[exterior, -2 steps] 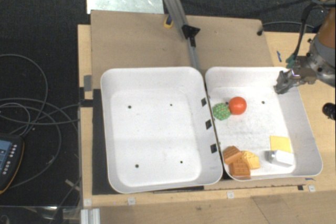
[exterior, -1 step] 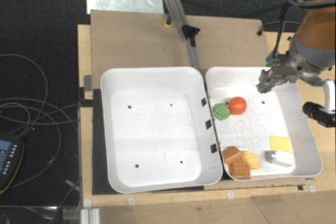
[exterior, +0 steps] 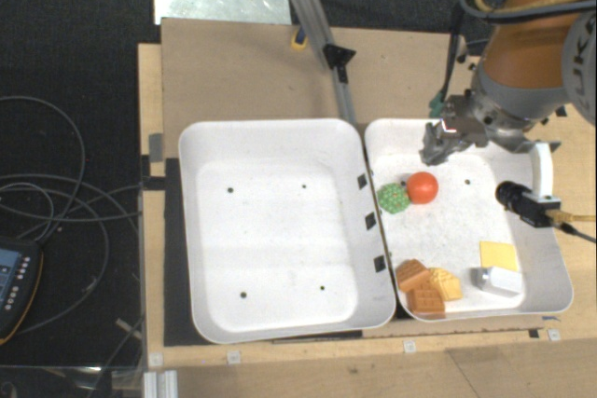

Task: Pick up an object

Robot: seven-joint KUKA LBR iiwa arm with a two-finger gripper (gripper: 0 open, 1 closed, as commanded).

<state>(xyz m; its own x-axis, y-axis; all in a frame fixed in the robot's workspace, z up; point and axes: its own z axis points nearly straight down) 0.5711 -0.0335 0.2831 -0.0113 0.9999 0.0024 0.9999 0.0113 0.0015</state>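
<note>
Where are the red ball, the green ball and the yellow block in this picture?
red ball [exterior: 423, 187], camera view, middle of its top face.
green ball [exterior: 394, 199], camera view, middle of its bumpy surface.
yellow block [exterior: 499, 254], camera view, centre of its flat top.

Both bins [exterior: 280, 144] white, left one with small dark dots. Red ball [exterior: 423, 187], green knobbly ball [exterior: 394, 199] touching it. Yellow block [exterior: 499, 254], silver-grey piece [exterior: 494, 281], orange-brown waffle-patterned pieces [exterior: 427, 286] at right bin's near edge. Desk [exterior: 233, 70] tan. Arm [exterior: 541, 23] orange and grey, pincer [exterior: 438, 144] dark grey.
</note>
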